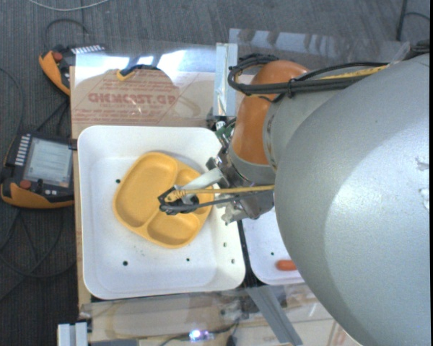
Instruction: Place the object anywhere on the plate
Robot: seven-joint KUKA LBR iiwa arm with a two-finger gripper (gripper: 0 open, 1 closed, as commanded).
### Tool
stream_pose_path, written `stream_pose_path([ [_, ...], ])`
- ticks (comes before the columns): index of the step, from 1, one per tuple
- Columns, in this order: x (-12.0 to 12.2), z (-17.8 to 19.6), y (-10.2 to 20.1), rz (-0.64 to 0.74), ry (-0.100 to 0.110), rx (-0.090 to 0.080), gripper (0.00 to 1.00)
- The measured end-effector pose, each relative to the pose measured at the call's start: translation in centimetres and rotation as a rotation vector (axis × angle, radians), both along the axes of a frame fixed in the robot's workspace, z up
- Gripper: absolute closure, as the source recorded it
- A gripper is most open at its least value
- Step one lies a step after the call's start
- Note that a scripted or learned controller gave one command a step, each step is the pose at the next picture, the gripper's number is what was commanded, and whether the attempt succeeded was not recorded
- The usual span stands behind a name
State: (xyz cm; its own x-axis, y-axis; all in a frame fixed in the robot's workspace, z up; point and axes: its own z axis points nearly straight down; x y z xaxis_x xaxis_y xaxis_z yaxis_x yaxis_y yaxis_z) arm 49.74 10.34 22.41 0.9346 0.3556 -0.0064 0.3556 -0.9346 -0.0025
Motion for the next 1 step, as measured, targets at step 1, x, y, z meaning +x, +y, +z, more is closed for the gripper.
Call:
stream_pose_path([
  [1, 3.78, 0.8, 0.4, -0.014, 0.001, 0.0, 1.0],
])
